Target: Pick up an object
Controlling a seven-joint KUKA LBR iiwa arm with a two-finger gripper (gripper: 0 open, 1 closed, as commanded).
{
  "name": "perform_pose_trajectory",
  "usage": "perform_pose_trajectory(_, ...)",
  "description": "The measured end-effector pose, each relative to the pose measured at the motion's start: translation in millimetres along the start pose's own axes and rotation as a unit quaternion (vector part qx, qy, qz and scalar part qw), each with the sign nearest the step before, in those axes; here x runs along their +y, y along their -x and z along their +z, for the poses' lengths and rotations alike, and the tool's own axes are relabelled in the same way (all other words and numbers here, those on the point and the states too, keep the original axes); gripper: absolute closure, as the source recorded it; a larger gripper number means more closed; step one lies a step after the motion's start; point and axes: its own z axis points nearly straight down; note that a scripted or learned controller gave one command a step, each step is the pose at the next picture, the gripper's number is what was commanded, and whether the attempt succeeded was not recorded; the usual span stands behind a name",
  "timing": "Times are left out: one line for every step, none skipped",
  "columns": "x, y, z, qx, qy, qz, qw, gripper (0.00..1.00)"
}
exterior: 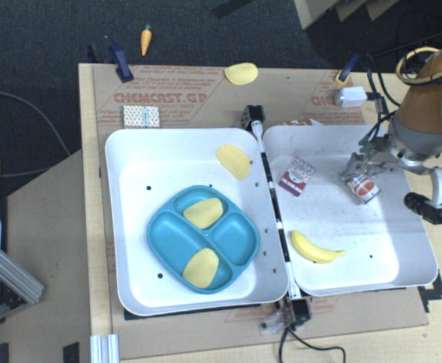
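My gripper (360, 171) is low in the right bin (402, 271), near its far right side, under the grey wrist and orange band. It sits right over a small silver can with a red label (366, 190), which lies tilted on the bin floor and is partly hidden by the gripper. A red and white packet (297, 177) lies to the left of the can. A yellow banana (316, 250) rests near the bin's front left.
The left bin (130, 165) holds a blue divided plate (168, 237) with two yellow pieces (203, 212) on it, and another yellow piece (234, 161) at its far right. Beyond the bins lie a yellow lump (241, 73), a patterned card (141, 116) and a blue clamp (120, 63).
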Motion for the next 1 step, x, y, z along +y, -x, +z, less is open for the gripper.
perform_pose_trajectory(29.4,-86.4,-48.0,0.0,0.0,-0.001,1.0,1.0)
